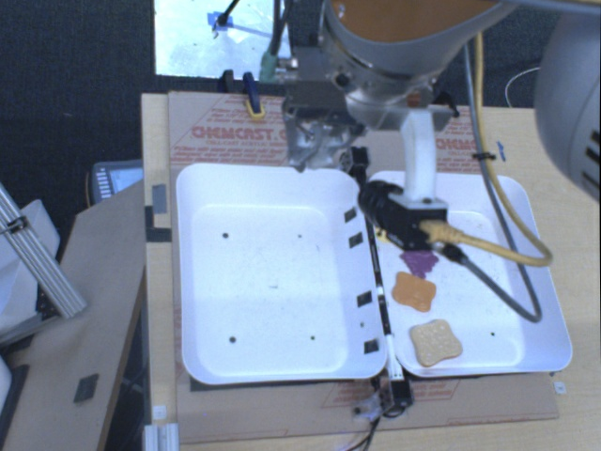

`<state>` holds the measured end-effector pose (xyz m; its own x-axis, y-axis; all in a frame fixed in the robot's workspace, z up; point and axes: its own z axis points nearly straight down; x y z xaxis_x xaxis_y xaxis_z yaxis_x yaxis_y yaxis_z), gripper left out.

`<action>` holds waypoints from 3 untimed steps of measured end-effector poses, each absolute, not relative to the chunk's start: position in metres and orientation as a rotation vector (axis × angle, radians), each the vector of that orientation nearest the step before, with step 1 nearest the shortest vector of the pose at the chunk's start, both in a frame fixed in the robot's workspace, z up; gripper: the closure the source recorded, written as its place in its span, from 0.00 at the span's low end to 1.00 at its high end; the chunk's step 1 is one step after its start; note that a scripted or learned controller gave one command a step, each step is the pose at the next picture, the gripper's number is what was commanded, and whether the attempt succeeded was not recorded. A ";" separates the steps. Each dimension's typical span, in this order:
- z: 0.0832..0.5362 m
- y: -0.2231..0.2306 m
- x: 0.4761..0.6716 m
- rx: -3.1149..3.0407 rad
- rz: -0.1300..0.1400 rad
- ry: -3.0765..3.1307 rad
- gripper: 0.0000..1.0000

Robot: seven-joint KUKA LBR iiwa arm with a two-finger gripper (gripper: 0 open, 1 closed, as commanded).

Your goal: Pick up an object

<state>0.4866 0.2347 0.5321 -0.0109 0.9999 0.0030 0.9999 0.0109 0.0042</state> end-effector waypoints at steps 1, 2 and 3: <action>0.535 0.233 0.514 2.220 0.005 2.220 1.00; 0.533 0.233 0.637 2.222 0.005 2.216 1.00; 0.383 0.234 0.630 2.225 -0.016 2.225 1.00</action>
